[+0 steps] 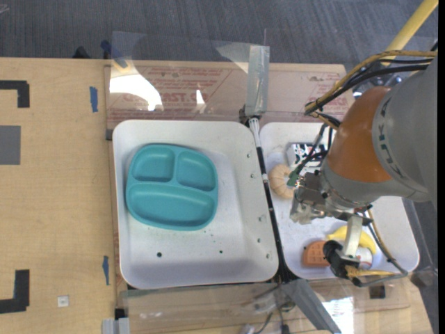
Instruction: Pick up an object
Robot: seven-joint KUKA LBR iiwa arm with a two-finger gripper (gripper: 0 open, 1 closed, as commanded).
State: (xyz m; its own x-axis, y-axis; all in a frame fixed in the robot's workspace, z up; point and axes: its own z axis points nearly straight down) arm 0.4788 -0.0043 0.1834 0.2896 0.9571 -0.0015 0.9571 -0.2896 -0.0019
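The right bin (pixel 410 245) holds several small objects. A beige round piece (pixel 280 180) lies near its left wall. An orange item (pixel 313 254) sits at the front, beside a yellow banana-like toy (pixel 356 241). A black-and-white object (pixel 302 150) peeks out at the back. My gripper (pixel 304 210) hangs low over the middle of this bin, just right of the beige piece and above the orange item. The grey and orange wrist hides the bin's centre and whatever lies under it.
The left bin (pixel 236 256) carries a teal divided plate (pixel 171 186). A clear plastic wall (pixel 257 82) stands behind both bins. Cables (pixel 341 82) trail from the arm over the right bin's back edge. Cardboard (pixel 49 186) covers the bench to the left.
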